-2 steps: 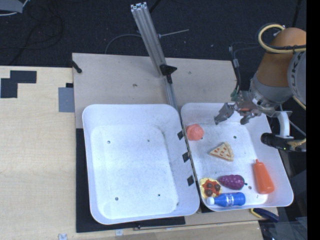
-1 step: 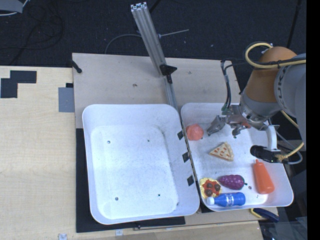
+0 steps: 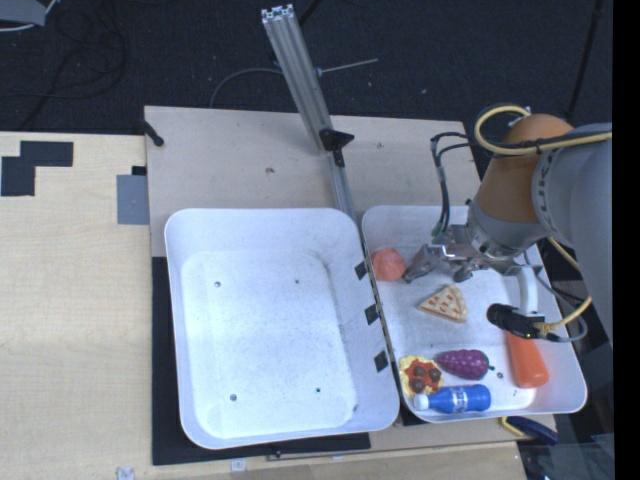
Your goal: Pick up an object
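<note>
Starting at the bottom of the frame, I see the right bin (image 3: 560, 400) carrying a row of toys along its lower rim: a blue bottle (image 3: 458, 400), a small red-and-yellow piece (image 3: 420, 375) just left of it, a purple grape bunch (image 3: 463, 362) above the bottle, and an orange carrot-like piece (image 3: 527, 360) toward the lower right. The left bin (image 3: 200, 268) takes the lower middle of the frame.

Moving up, a pizza slice (image 3: 445, 304) lies flat near the bin's middle, its point aimed up and to the right. Above it and to the left, a pink rounded toy (image 3: 388, 263) sits against the bin's left wall.

The gripper (image 3: 425, 264) hangs low between those two, reaching in from the right, with the pink toy just beside its left tip and the pizza slice just below. I read the fingers as spread a little, with nothing between them.

My judgement: the pink toy is the nearer target, lying directly left of the tips along the gripper's reach, so a short push leftward is what the next move turns on. The wall behind the toy could block a finger.
</note>
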Robot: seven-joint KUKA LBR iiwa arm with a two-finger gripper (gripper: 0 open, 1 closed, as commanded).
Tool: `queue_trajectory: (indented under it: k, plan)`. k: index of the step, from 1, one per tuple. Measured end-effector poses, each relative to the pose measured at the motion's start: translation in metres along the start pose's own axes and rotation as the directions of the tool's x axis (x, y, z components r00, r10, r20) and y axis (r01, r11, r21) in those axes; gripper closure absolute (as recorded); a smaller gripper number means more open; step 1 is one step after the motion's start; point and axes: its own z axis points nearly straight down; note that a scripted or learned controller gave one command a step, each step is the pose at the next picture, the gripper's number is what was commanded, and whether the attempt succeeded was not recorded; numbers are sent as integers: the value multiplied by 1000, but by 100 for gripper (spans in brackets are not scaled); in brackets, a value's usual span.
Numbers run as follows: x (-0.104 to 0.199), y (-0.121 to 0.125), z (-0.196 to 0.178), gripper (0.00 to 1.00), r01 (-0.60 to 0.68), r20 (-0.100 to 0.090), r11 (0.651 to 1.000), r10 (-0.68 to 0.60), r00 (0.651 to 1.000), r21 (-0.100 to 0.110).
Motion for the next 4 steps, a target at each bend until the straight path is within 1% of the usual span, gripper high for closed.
queue_trajectory:
  k: [1, 2, 3, 4]
  plan:
    - [-1, 1, -12, 100, -1, 1, 1000, 1, 1000, -4]
    - [-2, -2, -55, 100, -2, 1, 1000, 2, 1000, -7]
    - [4, -2, -98, 100, 0, 1, 1000, 0, 1000, -7]
    - [6, -1, -161, 100, 0, 1, 1000, 1, 1000, -9]
